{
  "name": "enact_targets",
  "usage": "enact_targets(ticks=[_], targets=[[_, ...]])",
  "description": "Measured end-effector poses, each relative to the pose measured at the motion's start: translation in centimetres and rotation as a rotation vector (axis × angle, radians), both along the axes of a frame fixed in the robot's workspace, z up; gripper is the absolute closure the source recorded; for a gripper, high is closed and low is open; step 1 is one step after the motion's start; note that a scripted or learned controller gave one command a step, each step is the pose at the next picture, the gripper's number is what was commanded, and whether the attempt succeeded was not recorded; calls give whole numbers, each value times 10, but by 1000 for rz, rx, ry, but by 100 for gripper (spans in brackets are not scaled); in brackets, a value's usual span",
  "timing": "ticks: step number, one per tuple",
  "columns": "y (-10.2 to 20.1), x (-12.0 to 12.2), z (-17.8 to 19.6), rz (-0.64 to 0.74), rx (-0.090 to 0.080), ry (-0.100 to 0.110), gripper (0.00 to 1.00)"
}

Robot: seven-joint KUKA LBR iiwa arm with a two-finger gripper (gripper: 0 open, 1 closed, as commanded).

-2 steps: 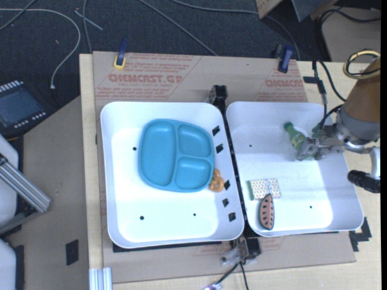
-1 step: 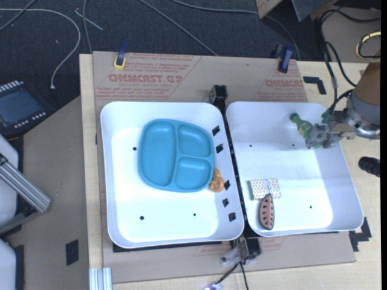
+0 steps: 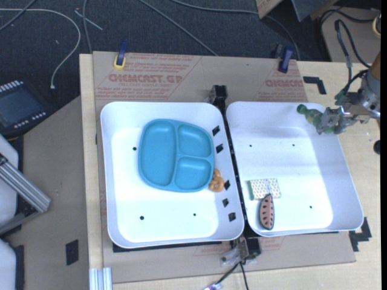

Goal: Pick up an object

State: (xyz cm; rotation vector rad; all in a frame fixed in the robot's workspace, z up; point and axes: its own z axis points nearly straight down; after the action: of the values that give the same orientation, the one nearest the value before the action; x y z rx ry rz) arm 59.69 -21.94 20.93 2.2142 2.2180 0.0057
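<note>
Objects are lying in both shallow white bins: a blue three-compartment plastic plate (image 3: 176,155) is sitting in the left white bin (image 3: 121,216) with a small orange-brown lump (image 3: 216,181) touching its lower right edge. In the right white bin (image 3: 326,186), a small checkered green-edged card (image 3: 264,188) is lying near the front, and a reddish-brown speckled oval piece (image 3: 266,212) is resting just below it. The end effector (image 3: 326,121) is hovering at the right bin's upper right corner, beside a small green thing (image 3: 306,110); whether it is clenched or released, one cannot tell. Blue clamps (image 3: 121,54) are pinning the cardboard-covered bench (image 3: 181,71).
</note>
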Motion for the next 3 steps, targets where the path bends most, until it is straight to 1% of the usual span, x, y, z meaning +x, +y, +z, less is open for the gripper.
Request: enact_targets(ticks=[1, 3], targets=[[0, 1, -3, 0, 2, 6, 100], [108, -10, 23, 5, 7, 9, 100]])
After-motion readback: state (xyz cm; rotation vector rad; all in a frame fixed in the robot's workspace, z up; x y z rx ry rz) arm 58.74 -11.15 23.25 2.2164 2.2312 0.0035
